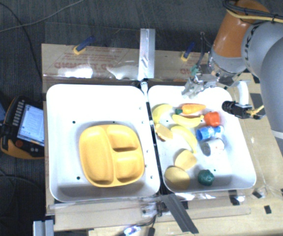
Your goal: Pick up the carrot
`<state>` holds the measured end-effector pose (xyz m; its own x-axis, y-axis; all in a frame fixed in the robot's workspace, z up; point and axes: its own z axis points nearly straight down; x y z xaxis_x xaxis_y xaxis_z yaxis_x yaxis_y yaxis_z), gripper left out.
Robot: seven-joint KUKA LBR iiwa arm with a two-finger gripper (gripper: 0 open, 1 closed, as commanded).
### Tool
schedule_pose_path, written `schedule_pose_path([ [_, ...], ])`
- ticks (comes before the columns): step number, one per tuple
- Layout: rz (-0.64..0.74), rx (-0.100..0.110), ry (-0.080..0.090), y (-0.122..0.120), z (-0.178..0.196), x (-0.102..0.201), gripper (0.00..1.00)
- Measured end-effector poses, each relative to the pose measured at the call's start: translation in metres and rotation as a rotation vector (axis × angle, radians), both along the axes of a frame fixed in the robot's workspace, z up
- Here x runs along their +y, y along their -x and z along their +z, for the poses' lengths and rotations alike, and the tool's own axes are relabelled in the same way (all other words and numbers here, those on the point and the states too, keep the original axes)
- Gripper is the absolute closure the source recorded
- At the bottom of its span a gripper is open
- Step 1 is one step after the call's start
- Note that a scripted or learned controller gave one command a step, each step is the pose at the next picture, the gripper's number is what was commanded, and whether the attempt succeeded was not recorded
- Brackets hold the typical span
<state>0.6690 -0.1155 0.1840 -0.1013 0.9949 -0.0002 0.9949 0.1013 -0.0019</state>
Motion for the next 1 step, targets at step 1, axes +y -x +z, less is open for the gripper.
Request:
schedule_pose_path([
  [1,-0.067,0.001,0.0,0.0003,0.0192,0.0424,1.0],
])
